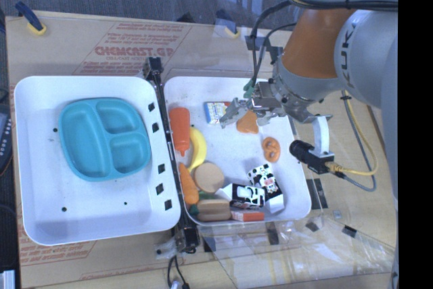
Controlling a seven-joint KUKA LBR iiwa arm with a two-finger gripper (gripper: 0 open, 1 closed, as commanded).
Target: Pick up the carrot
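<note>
Orange carrot lies lengthwise at right bin's left wall (btwn banana & bread), lower end hidden.

Blue tray, banana, toy cow

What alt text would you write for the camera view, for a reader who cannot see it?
A grey and orange robot arm reaches from the right, its claw over the right bin of toy food. The carrot lies along that bin's left wall, below a banana. The left bin holds a blue divided plate.
</note>
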